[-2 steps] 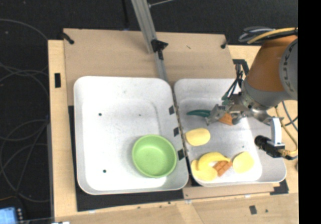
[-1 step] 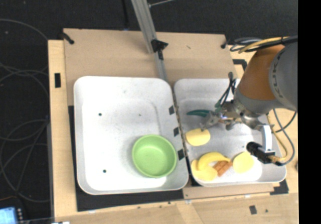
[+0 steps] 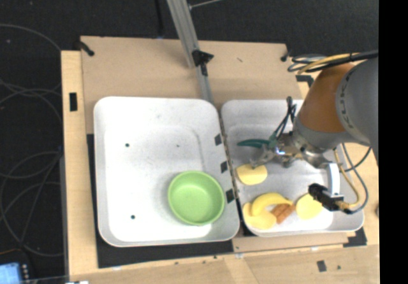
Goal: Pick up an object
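Observation:
My gripper [image 3: 254, 155] hangs low in the right bin [image 3: 255, 114], near its left wall. Its two fingers are spread apart, so it is open, with nothing between them. The upper fingertip [image 3: 247, 144] looks teal. The lower one sits just over a pale yellow round piece [image 3: 252, 176]. More yellow pieces lie at the bin's front: a larger one [image 3: 266, 205] with an orange piece [image 3: 282, 213] against it, and another [image 3: 308, 207] to the right.
A green bowl [image 3: 196, 197] stands at the front right of the left bin [image 3: 140, 130]. A metal pole [image 3: 182, 15] slants up from between the bins. The arm's orange band [image 3: 322, 101] and cables [image 3: 347, 181] overhang the right bin's right side.

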Tool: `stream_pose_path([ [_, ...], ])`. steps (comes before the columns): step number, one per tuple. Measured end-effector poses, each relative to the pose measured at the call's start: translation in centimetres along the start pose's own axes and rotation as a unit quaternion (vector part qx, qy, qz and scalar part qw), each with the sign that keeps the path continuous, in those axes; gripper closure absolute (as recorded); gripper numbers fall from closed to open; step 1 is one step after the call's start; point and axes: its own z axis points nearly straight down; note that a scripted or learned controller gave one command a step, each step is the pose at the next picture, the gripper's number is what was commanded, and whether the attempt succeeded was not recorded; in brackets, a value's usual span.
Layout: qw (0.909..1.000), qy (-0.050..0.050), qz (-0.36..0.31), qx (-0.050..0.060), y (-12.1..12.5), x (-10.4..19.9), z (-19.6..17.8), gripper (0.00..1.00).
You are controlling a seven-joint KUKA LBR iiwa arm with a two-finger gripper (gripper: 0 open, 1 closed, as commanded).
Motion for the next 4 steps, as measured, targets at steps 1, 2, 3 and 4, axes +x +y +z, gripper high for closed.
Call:
stream_pose_path([
  [1,1.0,0.0,0.002,-0.003,0.1,0.0,-1.2,1.0],
  [2,1.0,0.001,-0.003,-0.003,0.5,-0.4,-7.6,1.0],
  [3,1.0,0.0,-0.003,-0.002,0.9,-1.6,-13.1,1.0],
  [4,1.0,0.0,-0.003,-0.003,0.1,-1.5,-18.7,1.0],
])
